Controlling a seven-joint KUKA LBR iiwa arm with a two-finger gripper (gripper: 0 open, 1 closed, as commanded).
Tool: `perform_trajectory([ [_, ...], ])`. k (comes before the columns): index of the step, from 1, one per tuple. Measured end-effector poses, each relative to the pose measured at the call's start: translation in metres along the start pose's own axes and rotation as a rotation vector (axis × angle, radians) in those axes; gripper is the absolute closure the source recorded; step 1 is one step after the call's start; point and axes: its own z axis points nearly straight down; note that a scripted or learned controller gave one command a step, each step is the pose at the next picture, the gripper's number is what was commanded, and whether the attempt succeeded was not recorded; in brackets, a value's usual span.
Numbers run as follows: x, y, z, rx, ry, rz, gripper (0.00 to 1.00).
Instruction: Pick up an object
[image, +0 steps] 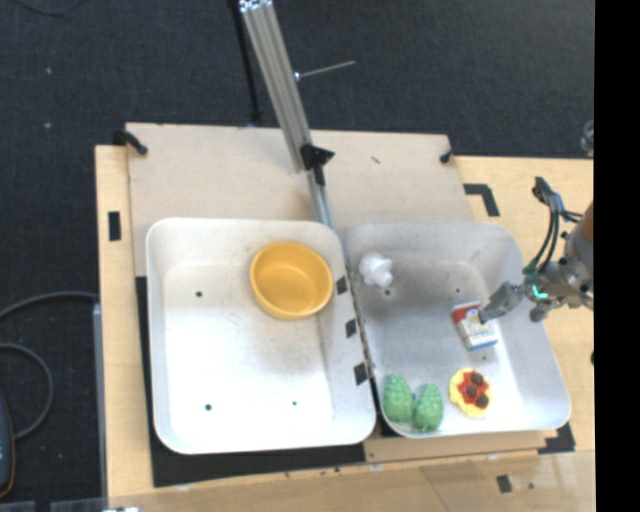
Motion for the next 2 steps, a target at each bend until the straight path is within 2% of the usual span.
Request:
perform_trajectory([
  [1,0.001,0.005,0.061,0.006,-0.001,0.003,0.0],
  [2,-0.001,0.005,0.107,0.0,-0.004,0.004,0.0],
])
